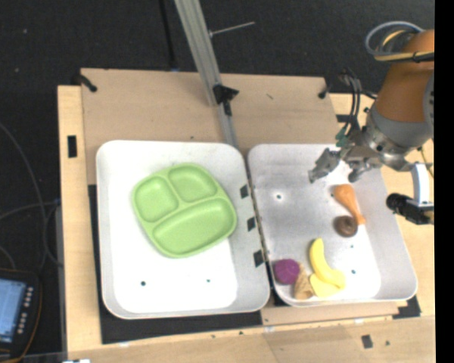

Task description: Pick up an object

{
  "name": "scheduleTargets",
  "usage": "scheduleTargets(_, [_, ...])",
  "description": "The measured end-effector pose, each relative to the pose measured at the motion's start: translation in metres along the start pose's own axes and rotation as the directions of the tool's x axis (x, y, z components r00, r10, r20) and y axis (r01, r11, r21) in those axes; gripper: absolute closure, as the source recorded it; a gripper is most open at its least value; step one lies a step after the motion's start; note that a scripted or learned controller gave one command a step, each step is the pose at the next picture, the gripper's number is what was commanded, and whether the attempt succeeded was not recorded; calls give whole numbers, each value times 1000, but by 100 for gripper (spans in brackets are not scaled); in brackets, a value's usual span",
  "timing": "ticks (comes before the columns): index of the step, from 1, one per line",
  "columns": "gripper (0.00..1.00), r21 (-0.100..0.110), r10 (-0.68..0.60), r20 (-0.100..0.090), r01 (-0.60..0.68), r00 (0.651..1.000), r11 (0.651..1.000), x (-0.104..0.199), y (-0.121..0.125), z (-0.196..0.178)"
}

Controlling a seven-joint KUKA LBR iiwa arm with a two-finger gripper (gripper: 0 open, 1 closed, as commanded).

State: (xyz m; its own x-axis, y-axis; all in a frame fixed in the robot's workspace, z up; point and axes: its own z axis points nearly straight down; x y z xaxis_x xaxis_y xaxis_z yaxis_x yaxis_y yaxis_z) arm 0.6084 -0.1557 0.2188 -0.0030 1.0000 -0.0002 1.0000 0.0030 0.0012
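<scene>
Gripper (337,166) hovers over the right bin (287,174) — jaws apart (nothing between); carrot (348,200) just beside.

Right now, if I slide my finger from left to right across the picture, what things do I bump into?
Green divided plate → purple fruit → yellow banana → brown ball, with the pincer hanging above that stretch.

green tray (185,210), yellow banana (323,265), purple ball (287,270)

Even overhead light, soft shadows, white bins (174,151) slightly overexposed, overall mild blur, dark surroundings.
</scene>
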Motion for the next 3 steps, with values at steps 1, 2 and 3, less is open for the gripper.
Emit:
scheduleTargets(1, [0,0,0,0,0,1000,1000,0,0,0])
scheduleTargets(2, [0,4,0,2,0,1000,1000,0,6,44])
scheduleTargets(3, [0,6,4,1,-4,1000,1000,-5,5,107])
